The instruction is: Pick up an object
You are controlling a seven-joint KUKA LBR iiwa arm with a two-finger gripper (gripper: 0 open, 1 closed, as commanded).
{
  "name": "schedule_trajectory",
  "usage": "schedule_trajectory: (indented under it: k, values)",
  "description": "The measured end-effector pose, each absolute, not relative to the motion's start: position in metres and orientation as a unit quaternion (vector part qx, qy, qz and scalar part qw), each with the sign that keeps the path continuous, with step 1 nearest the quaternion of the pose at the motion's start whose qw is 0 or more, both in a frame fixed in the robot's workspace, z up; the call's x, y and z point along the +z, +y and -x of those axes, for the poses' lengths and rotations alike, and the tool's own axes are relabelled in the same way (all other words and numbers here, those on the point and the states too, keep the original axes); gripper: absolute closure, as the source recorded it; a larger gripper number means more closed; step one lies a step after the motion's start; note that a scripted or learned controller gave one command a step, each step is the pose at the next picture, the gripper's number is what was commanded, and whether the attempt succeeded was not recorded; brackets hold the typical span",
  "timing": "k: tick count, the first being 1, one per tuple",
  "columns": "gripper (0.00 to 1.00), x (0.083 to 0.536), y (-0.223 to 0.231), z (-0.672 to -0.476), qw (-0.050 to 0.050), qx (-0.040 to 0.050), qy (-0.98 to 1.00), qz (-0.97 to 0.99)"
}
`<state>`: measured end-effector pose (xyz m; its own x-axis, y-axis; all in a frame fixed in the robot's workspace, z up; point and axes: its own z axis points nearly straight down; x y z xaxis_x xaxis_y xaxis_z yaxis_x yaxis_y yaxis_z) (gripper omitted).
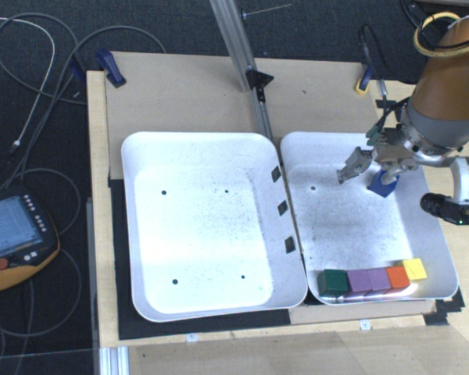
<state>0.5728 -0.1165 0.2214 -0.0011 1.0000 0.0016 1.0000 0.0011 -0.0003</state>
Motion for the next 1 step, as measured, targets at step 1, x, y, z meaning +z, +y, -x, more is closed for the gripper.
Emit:
schedule_trajectory:
  k: [1]
  values:
    - [0.00,0.2816,-0.1635,-0.5990,-0.005,-0.0018,-0.706,0.708]
